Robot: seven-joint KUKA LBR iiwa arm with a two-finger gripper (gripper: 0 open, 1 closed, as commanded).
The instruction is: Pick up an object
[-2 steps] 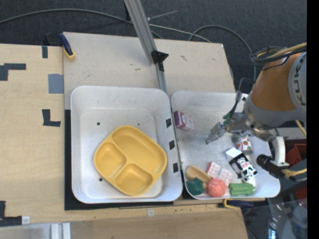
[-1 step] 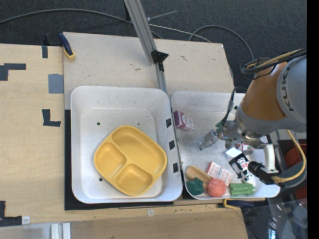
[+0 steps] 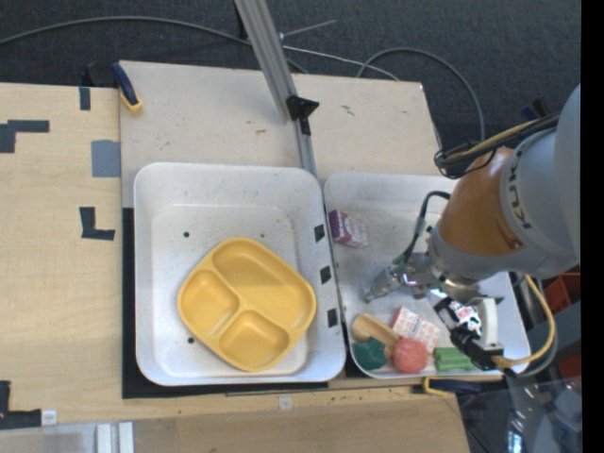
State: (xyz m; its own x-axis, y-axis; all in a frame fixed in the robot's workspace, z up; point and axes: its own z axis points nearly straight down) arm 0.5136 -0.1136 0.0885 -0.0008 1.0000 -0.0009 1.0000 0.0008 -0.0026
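White plastic, two shallow bins side by side on a pale bench [image 3: 57,253]: left bin [image 3: 156,206] carrying a yellow divided tray [image 3: 245,300] with three compartments, tilted a little askew; right bin [image 3: 377,201] crowded along its near edge. Grey arm [image 3: 557,177] with an orange band entering from the right, bent down over the right bin. Gripper [image 3: 389,281] low over the bin floor near its middle, metal fingertips pointing left; open or shut, cannot tell; nothing seen between them. Small objects clustered just below: a red-and-white patterned packet [image 3: 413,324], flat, just beside the gripper; a round reddish ball [image 3: 410,356] touching the near wall; a dark green lump [image 3: 370,353] to its left; a tan wooden piece [image 3: 376,329] lying slantwise above the lump; a bright green block [image 3: 453,359] to the ball's right. Apart from these, near the far left corner, a small purplish packet [image 3: 347,227].
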